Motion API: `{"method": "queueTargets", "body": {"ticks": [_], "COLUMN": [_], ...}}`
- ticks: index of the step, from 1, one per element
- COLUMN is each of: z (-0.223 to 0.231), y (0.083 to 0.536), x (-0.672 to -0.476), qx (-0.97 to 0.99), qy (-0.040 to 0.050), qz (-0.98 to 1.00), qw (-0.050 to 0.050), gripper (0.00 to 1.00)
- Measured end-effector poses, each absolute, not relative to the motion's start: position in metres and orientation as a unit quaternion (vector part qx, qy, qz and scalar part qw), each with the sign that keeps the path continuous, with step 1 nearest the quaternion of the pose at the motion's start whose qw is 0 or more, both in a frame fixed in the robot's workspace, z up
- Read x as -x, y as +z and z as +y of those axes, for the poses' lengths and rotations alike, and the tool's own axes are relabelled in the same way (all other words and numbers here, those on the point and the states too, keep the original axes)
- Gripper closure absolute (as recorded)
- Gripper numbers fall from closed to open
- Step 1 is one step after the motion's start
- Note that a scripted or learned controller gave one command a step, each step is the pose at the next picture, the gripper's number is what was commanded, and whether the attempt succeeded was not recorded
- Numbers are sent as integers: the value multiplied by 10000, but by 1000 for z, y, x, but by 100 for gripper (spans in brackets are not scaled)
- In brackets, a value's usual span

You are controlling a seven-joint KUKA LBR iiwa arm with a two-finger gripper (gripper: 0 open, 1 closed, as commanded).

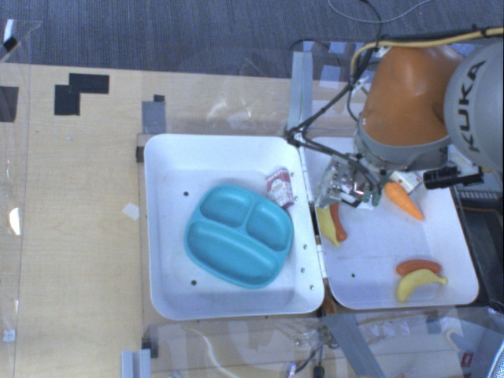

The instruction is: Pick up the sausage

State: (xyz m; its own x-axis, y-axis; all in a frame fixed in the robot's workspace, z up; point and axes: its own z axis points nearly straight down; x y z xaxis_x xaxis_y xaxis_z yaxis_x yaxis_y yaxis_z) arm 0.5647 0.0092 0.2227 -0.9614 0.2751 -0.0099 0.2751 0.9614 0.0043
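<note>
The gripper [349, 186] is hovering over the right bin [465, 286]; whether it is wide or narrow I cannot tell; the nearest sausage [339, 223] is lying just below it, touching a banana [326, 228]; it is looking light, smooth and slightly soft, best pinched across its middle. Counting: two sausages, the second [417, 267] touching a second banana [420, 283]; one carrot [404, 200]; one blue divided plate [239, 235]; one packet [280, 187].
</note>
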Motion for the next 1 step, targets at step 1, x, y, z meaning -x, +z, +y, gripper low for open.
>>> {"method": "queueTargets", "body": {"ticks": [1], "z": [-25], "y": [201], "x": [-488], "qx": [-1573], "qy": [7], "qz": [9875], "qw": [33], "gripper": [100]}}
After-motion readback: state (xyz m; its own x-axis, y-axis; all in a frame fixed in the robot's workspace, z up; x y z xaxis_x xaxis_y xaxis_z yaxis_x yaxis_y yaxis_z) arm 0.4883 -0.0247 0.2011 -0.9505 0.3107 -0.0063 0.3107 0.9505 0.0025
